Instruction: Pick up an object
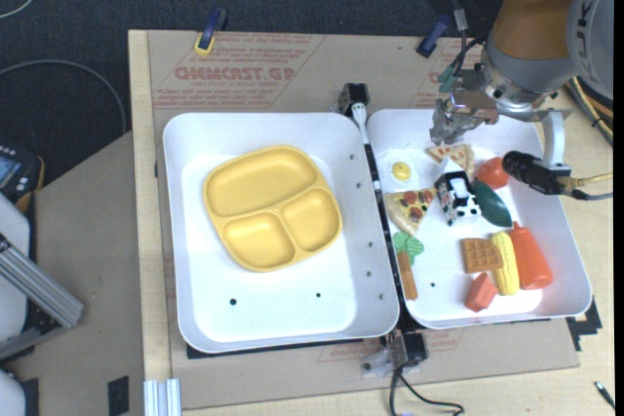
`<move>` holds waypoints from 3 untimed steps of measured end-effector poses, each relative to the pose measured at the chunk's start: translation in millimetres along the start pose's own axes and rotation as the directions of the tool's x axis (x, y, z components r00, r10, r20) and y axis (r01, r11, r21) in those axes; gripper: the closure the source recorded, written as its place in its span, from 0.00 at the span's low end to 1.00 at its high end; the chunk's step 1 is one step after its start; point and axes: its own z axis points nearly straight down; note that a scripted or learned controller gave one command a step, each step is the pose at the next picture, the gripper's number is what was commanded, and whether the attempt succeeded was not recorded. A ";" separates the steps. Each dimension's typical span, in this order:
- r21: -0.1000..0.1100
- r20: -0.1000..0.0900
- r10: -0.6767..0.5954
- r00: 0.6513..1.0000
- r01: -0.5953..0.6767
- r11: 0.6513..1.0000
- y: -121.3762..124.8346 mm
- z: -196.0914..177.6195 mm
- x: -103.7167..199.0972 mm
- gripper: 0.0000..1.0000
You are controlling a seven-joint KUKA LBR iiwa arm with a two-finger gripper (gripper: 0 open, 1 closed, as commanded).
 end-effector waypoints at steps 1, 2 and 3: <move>-0.001 -0.001 -0.001 1.000 0.001 1.000 -16.7 -10.3 54.0 1.00; 0.001 -0.001 -0.002 1.000 0.002 1.000 -43.6 -0.7 111.5 1.00; -0.006 0.001 0.000 1.000 0.000 1.000 -46.9 -10.7 131.3 1.00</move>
